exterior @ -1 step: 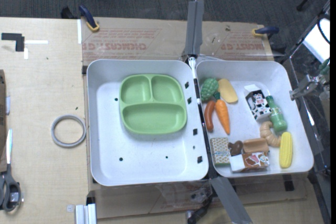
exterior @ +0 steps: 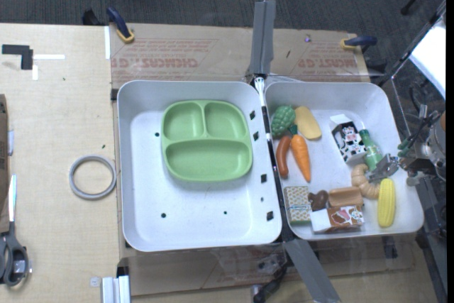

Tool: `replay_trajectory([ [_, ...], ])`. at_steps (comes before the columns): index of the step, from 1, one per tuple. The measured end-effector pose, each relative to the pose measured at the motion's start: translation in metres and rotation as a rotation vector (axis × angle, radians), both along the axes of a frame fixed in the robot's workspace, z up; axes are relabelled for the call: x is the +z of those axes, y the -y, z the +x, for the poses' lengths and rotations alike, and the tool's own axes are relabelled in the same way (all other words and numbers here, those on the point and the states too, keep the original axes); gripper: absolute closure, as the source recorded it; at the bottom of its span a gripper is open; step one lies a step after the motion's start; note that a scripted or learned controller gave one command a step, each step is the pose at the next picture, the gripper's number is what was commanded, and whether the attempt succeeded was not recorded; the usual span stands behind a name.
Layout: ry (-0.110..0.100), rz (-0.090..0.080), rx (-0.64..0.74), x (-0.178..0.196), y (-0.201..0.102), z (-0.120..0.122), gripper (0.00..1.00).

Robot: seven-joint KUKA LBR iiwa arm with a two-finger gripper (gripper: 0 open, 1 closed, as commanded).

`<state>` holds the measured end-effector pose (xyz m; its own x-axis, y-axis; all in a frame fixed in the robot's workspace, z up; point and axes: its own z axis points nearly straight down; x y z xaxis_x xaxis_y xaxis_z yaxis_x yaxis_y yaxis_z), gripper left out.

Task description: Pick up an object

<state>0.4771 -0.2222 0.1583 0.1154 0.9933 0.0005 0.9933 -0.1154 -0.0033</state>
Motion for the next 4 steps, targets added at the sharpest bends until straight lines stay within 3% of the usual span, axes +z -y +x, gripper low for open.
replay_trajectory([
  [1,0.003,-0.001,0.241,-0.014,-0.01,0.065,0.0],
  [2,0.003,-0.001,0.239,-0.005,-0.009,0.066,1.0],
  [3,0.003,-0.002,0.239,-0.005,-0.009,0.066,0.0],
  [4,0.002,-0.002,0.238,0.004,-0.009,0.066,1.0],
])
